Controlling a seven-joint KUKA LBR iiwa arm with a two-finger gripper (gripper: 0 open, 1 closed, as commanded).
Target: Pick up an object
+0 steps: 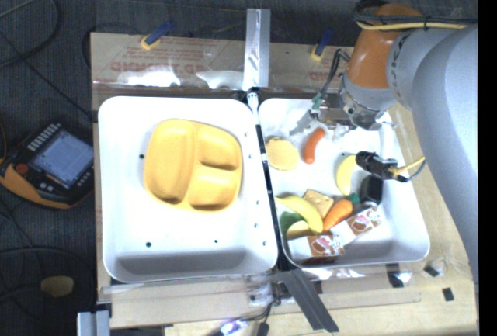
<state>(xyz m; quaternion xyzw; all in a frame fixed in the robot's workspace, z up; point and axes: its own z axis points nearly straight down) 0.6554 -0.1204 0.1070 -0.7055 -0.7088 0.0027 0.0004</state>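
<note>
Toys [322, 214] crowd the right bin [415, 241]; its far-left corner lies open.

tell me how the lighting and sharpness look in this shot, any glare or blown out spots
Camera view: the white bins are bright and near washed out, so their inner edges are faint; glare streaks the clear plastic sheet behind them; the dark floor is dim by contrast; the yellow tray reads fairly sharp, while the small items around the carrot are soft and hard to resolve.
</note>
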